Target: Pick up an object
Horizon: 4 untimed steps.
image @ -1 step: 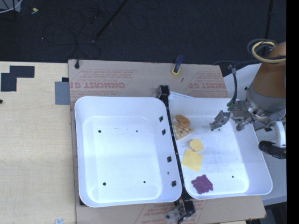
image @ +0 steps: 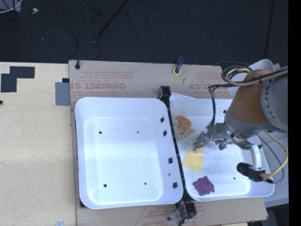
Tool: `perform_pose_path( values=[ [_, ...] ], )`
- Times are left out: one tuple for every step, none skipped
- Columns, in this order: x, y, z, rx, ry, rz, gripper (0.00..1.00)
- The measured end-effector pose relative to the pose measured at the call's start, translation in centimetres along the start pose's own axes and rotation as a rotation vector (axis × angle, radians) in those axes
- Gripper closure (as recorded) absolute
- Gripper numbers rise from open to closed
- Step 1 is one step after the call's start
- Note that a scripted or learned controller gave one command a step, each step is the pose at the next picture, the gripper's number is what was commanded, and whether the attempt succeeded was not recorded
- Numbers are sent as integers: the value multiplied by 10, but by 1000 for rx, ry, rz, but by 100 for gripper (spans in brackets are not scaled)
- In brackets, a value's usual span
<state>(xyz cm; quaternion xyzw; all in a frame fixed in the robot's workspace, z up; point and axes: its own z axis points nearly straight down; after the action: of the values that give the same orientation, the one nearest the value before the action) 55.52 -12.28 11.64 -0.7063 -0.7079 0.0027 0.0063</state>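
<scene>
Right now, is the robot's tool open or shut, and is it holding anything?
Tool: above the yellow piece in the right bin; open or shut cannot be told.
</scene>
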Motion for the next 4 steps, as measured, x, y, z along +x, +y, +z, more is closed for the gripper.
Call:
perform_pose_path(
  values=[
    [-6, 65, 27, -11, -4, 0, 0],
    [28, 85, 26, 7, -22, 4, 0],
    [21, 85, 28, 7, -9, 3, 0],
    [27, 85, 27, 5, -19, 6, 0]
  ],
)
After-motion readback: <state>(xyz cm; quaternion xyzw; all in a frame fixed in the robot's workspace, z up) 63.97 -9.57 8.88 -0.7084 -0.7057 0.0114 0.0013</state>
